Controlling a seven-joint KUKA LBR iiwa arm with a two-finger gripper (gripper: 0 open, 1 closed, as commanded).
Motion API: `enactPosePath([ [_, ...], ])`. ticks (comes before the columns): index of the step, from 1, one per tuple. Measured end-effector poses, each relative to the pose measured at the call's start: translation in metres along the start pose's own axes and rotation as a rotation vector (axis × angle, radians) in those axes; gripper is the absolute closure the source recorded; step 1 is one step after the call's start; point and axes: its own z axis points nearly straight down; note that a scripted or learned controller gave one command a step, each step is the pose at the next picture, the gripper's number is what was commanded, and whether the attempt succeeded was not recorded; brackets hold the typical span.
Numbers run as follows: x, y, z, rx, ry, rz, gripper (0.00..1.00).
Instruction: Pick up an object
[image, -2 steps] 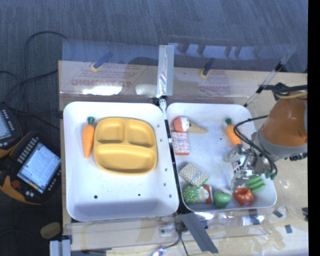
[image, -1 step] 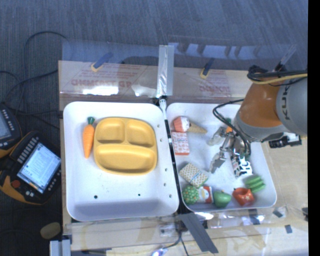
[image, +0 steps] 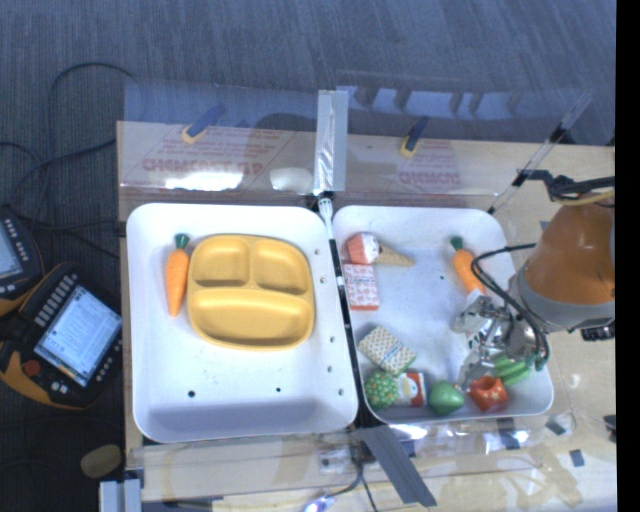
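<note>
My gripper (image: 487, 345) hangs low over the right side of the right bin (image: 425, 300), under the arm's orange band (image: 572, 255). Just below it lie a red tomato-like toy (image: 488, 392) and a green bean-like piece (image: 515, 371). A small carrot (image: 464, 267) rests a little above the gripper. Further left in this bin are a checkered cracker (image: 386, 349), a red-and-white packet (image: 360, 286), an ice-cream cone toy (image: 375, 251), a green-and-red item (image: 395, 388) and a green lime (image: 446, 398). I see nothing lifted.
The left bin (image: 160, 390) holds a yellow divided plate (image: 250, 290) with a second carrot (image: 177, 275) beside it on the left. A handheld pendant (image: 65, 335) and cables lie left of the bench. The arm covers the right bin's right wall.
</note>
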Motion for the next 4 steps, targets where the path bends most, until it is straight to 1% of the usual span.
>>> enactPosePath([
  [1, -0.106, 0.023, 0.003, -0.002, -0.008, 0.054, 0.00],
  [2, -0.106, 0.023, -0.007, 0.001, -0.008, 0.052, 1.00],
  [3, -0.106, 0.023, -0.007, 0.001, -0.008, 0.052, 0.00],
  [4, -0.108, 0.020, 0.004, -0.001, -0.002, 0.060, 0.00],
])
